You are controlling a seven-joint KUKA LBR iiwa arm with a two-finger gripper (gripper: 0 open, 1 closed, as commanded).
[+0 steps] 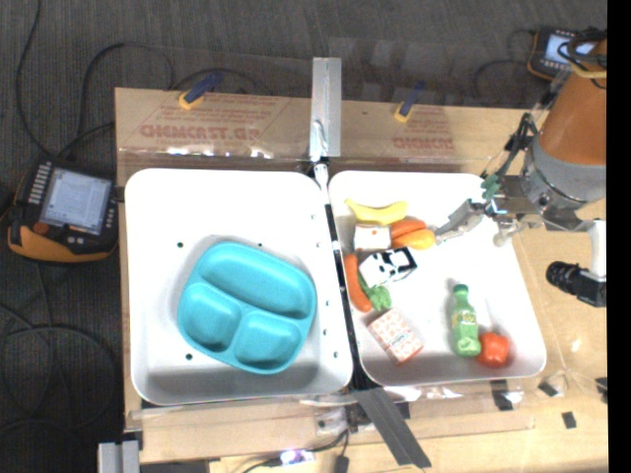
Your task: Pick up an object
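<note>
The gripper (449,231) hangs low over the right bin (513,274), just beside the orange fruit (412,233), likely lining up a grasp; its grip cannot be told.

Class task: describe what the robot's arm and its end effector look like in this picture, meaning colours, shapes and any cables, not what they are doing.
The arm is a thick rounded body, orange above and grey below toward the wrist. From the wrist a slim grey metal end effector tapers toward its tip. Thin dark cables run alongside the wrist housing. No markings are legible.
</note>
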